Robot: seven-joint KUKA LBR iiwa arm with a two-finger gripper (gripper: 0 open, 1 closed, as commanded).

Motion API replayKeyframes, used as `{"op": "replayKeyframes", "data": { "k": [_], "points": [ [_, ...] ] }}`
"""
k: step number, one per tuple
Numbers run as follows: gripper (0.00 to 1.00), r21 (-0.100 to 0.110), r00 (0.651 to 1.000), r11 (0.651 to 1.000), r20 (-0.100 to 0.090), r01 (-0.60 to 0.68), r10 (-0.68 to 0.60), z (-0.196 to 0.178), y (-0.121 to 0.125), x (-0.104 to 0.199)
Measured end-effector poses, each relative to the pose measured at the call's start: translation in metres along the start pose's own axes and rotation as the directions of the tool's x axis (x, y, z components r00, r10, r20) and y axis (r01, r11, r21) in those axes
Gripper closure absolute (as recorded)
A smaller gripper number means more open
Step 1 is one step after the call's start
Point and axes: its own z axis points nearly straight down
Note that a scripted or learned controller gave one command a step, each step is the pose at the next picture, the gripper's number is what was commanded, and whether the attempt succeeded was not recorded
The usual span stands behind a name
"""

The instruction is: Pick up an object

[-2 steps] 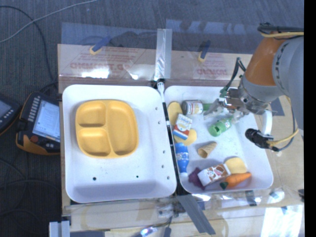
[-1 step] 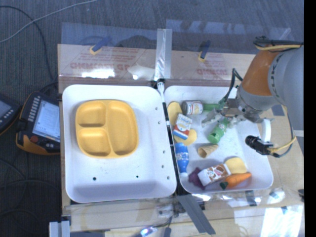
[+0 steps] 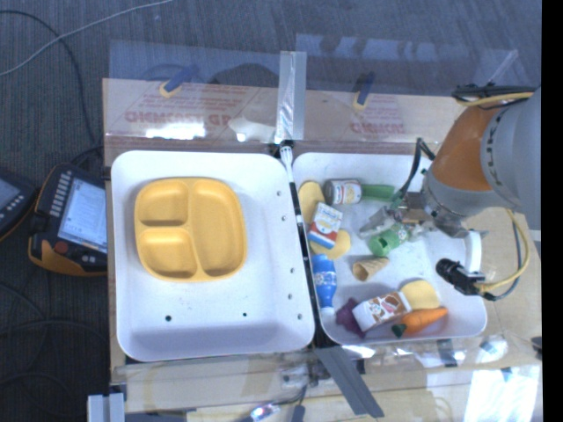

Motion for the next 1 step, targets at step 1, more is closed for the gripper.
{"op": "replayKeyframes", "data": {
  "k": [1],
  "points": [
    [1.0, 0.001, 1.0, 1.0, -0.003, 0.003, -0.003, -0.0078, 0.0009, 0.002]
  ]
}}
